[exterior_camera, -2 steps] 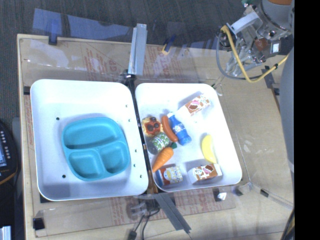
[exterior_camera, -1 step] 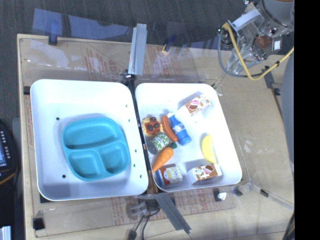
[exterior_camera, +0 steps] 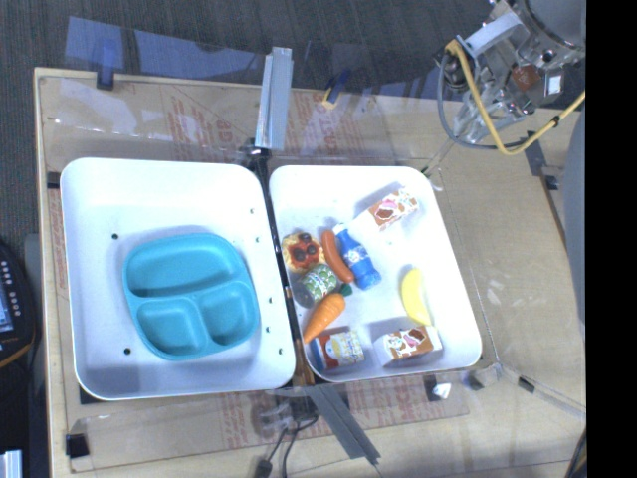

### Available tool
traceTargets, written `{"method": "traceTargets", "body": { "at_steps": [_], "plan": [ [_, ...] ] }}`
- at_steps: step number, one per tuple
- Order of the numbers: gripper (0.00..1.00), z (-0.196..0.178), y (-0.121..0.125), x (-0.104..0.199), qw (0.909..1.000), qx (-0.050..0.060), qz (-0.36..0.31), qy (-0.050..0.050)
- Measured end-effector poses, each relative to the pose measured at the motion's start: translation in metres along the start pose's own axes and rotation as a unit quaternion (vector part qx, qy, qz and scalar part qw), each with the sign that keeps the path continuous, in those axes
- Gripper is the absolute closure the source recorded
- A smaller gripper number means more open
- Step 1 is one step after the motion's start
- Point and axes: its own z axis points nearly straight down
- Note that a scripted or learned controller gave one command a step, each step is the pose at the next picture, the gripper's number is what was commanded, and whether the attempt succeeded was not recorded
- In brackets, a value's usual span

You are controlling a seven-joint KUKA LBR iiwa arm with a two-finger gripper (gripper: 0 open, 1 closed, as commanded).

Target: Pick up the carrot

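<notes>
— Fingers [exterior_camera: 476, 108], wide or narrow?

— I cannot tell. Cables and a yellow hose [exterior_camera: 495, 132] crowd round my wrist and blur them. They hang over the counter [exterior_camera: 518, 257], outside the right bin [exterior_camera: 460, 297], beyond its far right corner. Nothing shows between them.

— And the carrot [exterior_camera: 324, 316]?

— Inside the right bin, close to its left wall, in the near half. It lies tilted, green top pointing toward the bin's middle, well apart from my fingers.

— What crowds it?

— A round green thing [exterior_camera: 315, 284] touches it on the far side. A small carton [exterior_camera: 340, 348] sits just beside it, toward the bin's near wall.

— The rest of that bin?

— A blue bottle [exterior_camera: 356, 257] and a red sausage [exterior_camera: 337, 255] lie side by side near the middle. A banana [exterior_camera: 415, 297] lies toward the right wall, another carton [exterior_camera: 408, 344] in the near right corner, and a third [exterior_camera: 392, 208] in the far right part.

— Outside it?

— A left bin [exterior_camera: 90, 197] touches the right bin's left wall and holds a blue tray [exterior_camera: 189, 294].
</notes>
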Motion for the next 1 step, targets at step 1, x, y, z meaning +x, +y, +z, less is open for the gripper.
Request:
{"method": "traceTargets", "body": {
  "at_steps": [1],
  "plan": [
    [1.0, 0.0374, -0.149, 0.0276, 0.9934, -0.007, -0.115, 0.003]
  ]
}}
